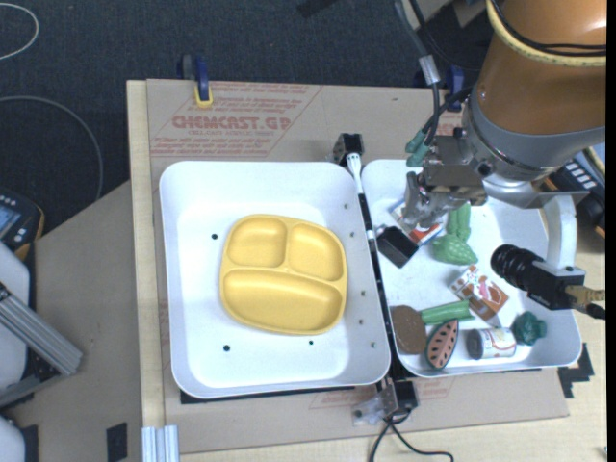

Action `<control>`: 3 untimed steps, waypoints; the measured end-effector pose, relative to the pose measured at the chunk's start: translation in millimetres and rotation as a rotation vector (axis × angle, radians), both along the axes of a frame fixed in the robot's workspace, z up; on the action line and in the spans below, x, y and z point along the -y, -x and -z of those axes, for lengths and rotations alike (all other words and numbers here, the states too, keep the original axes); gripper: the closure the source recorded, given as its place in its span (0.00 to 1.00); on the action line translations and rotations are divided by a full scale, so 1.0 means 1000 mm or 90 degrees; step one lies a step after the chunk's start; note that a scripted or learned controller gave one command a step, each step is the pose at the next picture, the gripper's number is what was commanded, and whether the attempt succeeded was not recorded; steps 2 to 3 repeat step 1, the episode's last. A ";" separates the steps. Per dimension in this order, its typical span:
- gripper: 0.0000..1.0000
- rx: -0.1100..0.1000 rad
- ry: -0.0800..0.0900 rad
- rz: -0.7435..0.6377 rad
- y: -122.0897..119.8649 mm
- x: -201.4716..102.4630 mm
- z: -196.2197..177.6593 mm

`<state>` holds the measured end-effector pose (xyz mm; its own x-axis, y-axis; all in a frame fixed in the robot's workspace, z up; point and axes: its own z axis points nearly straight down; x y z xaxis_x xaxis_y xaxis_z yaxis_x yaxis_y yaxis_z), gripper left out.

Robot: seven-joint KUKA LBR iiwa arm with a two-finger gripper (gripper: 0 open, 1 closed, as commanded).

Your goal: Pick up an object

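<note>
Up top the arm [544, 65] hides some of the right bin [568, 349] | gripper [421, 210] low over toys, grip can't tell | yellow plate [284, 273] in left bin [183, 258]

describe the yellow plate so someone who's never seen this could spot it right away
Of the two white bins side by side, look in the left bin, the one away from the arm. The yellow plate lies flat in its middle. It is a rounded square split into three compartments, two small ones above one wide one, and much larger than the small items in the right bin.
</note>
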<state>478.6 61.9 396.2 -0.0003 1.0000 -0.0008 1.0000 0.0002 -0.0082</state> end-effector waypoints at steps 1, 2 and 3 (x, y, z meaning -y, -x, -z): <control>1.00 0.007 0.000 -0.001 -0.001 0.001 -0.015; 1.00 0.007 0.000 -0.001 -0.001 0.001 -0.015; 1.00 0.007 0.000 -0.001 -0.001 0.001 -0.015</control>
